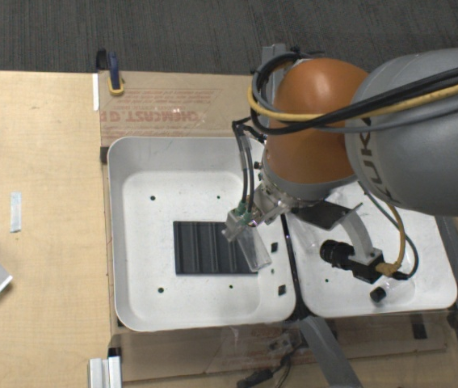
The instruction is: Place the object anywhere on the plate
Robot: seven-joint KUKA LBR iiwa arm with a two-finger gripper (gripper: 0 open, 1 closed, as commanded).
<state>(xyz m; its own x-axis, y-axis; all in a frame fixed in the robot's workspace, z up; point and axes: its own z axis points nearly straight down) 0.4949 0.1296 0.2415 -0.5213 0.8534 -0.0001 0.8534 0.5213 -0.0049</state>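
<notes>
- Presently, the grey gripper (247, 239) is seen over the right edge of the dark grey ribbed rectangular plate (203, 247), which lies flat in the left shallow white bin (132, 217).
- Whether the claw is apart or together cannot be told.
- Risk: anything released here may be dropped off the plate's right edge onto the bin floor, the gripper being placed at the rim.
- Whether an object is carried cannot be told; the plate's right end is covered by the gripper.
</notes>
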